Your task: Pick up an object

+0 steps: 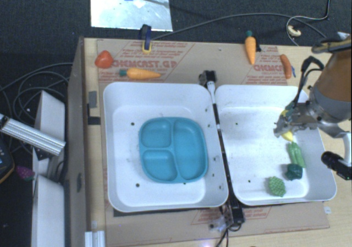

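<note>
Camera view: hand [287, 125] low over right bin [247, 147], finger state impossible to tell. Green pod-shaped toy [296, 154] just below-right of hand, long axis running toward bin's near edge; yellow piece [289, 137] between them. Bumpy green toy [276, 186] farther off. Bench [165, 59] print reads partly "CHEMCAST".

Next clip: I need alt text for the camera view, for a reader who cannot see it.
Seen from above, the gripper of a grey and orange arm hangs low over the right white bin, just above a green toy vegetable, a dark green broccoli piece and a bumpy green piece. The left white bin holds a blue divided plate.
</note>
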Controlling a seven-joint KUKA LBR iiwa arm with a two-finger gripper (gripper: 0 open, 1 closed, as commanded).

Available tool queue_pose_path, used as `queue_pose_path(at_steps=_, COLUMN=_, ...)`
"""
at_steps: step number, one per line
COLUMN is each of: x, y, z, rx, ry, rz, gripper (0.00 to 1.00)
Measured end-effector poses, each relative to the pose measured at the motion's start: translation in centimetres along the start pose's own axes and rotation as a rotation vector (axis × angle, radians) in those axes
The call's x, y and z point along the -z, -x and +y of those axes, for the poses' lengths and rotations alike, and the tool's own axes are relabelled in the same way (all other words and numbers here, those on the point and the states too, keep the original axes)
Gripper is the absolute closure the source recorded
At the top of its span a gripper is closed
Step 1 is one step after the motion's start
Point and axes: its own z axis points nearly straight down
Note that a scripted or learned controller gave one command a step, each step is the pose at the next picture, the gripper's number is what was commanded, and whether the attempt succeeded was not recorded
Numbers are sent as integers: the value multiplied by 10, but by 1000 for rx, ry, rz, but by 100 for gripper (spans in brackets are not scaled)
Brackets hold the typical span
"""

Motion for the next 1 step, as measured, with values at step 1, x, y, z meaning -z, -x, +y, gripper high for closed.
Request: queue_pose_path(at_steps=1, x=10, y=-88, z=59, rx=1, ry=-2, rz=2, gripper=100)
